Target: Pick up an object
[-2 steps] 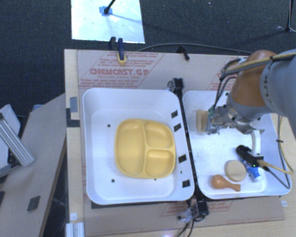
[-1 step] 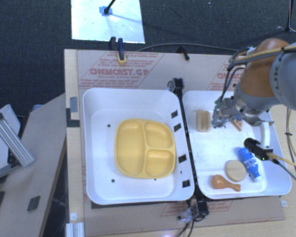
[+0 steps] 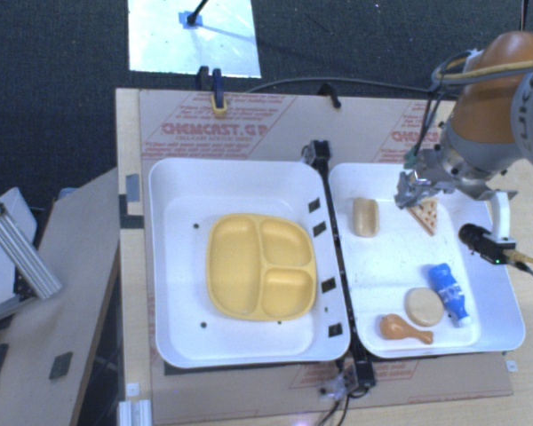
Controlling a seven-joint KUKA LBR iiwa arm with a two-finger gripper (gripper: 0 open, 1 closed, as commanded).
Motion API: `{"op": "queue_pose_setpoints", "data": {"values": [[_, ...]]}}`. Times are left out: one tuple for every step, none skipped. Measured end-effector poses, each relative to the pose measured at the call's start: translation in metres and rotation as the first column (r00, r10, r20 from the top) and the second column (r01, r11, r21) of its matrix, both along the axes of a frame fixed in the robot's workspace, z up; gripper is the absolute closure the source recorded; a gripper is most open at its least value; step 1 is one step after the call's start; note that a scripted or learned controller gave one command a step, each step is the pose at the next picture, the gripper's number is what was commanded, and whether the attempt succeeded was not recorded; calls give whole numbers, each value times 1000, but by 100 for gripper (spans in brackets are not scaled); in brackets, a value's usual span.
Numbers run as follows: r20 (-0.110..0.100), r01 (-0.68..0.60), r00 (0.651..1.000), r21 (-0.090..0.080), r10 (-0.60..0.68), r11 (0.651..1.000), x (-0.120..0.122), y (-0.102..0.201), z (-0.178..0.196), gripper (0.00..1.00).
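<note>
Gripper [image 3: 415,191] hanging over the right bin [image 3: 497,335], just above a pizza slice [image 3: 425,213].

The triangular, speckled toy slice is lying near the bin's far edge, partly covered by the metal gripper; how its jaws are standing I cannot tell. A glossy yellow divided plate [image 3: 259,265] is sitting in the left bin [image 3: 173,238]. A tan bread roll [image 3: 365,216], round biscuit [image 3: 423,306], blue tube [image 3: 449,290] and orange drumstick [image 3: 403,328] are resting in the right bin.

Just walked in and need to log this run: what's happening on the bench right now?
A grey robot arm reaches in from the right, its pincer low over the right bin, right by a pizza-slice toy. Nothing is visibly held. A bread-like piece, blue tube, round biscuit and orange drumstick lie in that bin. A yellow divided plate sits in the left bin.
</note>
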State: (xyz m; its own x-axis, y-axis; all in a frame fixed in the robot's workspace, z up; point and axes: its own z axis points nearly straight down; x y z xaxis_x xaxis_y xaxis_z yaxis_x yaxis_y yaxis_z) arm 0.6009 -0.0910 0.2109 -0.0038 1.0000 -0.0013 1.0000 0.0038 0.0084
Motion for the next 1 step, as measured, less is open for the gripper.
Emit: {"op": "queue_pose_setpoints", "data": {"values": [[-4,0,1000,1,0,1000,1,0,26,100]]}}
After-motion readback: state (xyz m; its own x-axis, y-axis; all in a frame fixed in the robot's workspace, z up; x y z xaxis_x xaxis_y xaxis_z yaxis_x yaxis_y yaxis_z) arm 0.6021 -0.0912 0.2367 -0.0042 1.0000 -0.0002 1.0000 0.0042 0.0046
